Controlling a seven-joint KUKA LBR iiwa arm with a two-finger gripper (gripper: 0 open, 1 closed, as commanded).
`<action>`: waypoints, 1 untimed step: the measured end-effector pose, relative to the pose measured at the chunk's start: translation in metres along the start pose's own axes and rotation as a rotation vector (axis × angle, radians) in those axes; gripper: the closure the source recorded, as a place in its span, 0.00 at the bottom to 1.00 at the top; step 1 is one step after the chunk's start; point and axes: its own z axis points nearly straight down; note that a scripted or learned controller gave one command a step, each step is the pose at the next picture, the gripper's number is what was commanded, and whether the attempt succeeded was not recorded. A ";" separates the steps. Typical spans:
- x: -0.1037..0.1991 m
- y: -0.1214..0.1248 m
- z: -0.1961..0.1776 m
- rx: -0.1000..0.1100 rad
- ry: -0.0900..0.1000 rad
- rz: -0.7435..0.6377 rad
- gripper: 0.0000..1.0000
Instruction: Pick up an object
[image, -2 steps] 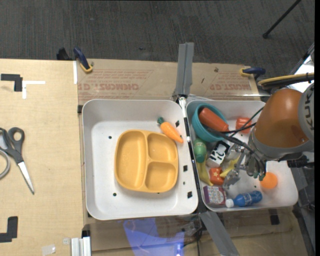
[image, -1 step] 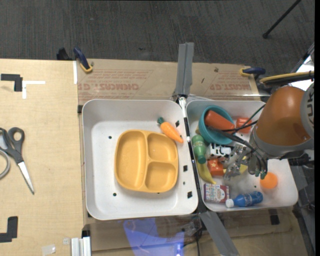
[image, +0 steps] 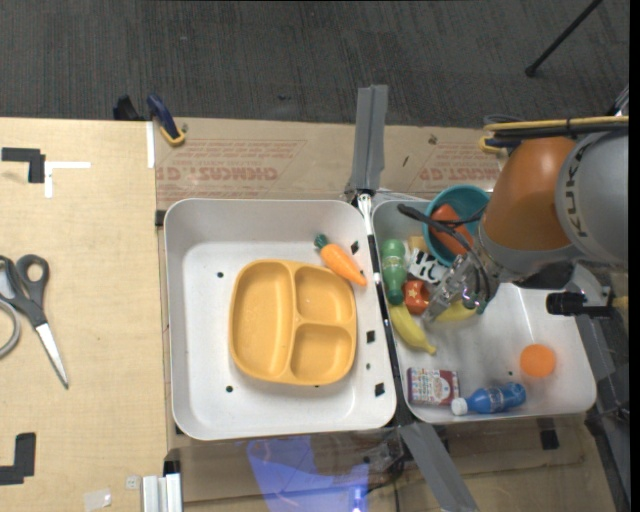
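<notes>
My gripper (image: 452, 293) hangs low in the right bin (image: 560, 405), over a crowded patch at its left side. Right beside it lie a red toy (image: 415, 295), a yellow banana (image: 411, 329) and another yellow piece (image: 461, 311) that the gripper partly covers. A green bottle (image: 393, 254) and a black-and-white item (image: 427, 266) sit just to its upper left. I cannot make out anything held by the gripper.
A teal bowl (image: 455, 212) sits at the right bin's back. An orange ball (image: 538, 360), a blue bottle (image: 494, 399) and a small pink packet (image: 432, 384) lie near its front. The left bin (image: 190, 300) holds a yellow divided plate (image: 293, 322) and a carrot (image: 343, 263). Scissors (image: 35, 310) lie on the bench at left.
</notes>
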 end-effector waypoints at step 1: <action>0.005 0.001 0.000 0.000 0.001 0.078 1.00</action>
